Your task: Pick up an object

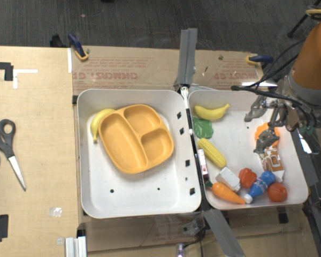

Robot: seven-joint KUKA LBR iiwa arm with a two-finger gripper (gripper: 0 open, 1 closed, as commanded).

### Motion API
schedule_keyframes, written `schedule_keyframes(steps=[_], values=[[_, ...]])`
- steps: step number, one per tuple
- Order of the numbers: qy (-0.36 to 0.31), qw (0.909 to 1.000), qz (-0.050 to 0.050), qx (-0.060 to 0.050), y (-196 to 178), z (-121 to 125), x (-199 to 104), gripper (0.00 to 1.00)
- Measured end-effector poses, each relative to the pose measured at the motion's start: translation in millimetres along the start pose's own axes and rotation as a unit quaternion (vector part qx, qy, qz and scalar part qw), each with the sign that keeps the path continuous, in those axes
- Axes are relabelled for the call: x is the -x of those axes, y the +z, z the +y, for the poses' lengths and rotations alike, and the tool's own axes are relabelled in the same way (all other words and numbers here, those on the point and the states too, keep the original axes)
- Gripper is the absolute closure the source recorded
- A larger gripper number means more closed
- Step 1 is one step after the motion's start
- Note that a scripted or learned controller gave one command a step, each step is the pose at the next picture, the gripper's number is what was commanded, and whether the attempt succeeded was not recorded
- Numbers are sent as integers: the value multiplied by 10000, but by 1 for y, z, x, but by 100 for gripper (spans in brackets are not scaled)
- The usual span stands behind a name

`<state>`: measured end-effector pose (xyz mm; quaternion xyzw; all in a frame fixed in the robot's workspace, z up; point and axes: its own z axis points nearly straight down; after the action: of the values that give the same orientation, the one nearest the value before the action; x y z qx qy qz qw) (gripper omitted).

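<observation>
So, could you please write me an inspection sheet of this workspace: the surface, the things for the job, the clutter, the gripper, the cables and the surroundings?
Surface: wooden bench bearing left bin and right bin, side by side.
Job's things: right bin holds a banana, green piece, corn cob, carrot, small bottle, two red items, carton. Left bin holds a yellow divided plate with a second banana at its left edge.
Clutter: scissors on the bench, left of the bins.
Gripper: gripper low over the right bin's right part, by an orange item; no grasp visible.
Cables: black cables by the arm.
Surroundings: cardboard behind the bins, dark floor.
</observation>
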<state>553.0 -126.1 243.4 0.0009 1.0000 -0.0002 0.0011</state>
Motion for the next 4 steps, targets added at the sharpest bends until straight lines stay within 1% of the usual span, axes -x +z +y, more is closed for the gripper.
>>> schedule_keyframes(steps=[1, 2, 3, 4], values=[[1243, 9922, 5, -1, 126, 32, 35, 0], [1514, 9885, -23, -5, 81, -16, 74, 0], [1991, 9800, -25, -8, 149, 33, 69, 0], [2018, 9794, 31, -13, 151, -15, 84, 0]])
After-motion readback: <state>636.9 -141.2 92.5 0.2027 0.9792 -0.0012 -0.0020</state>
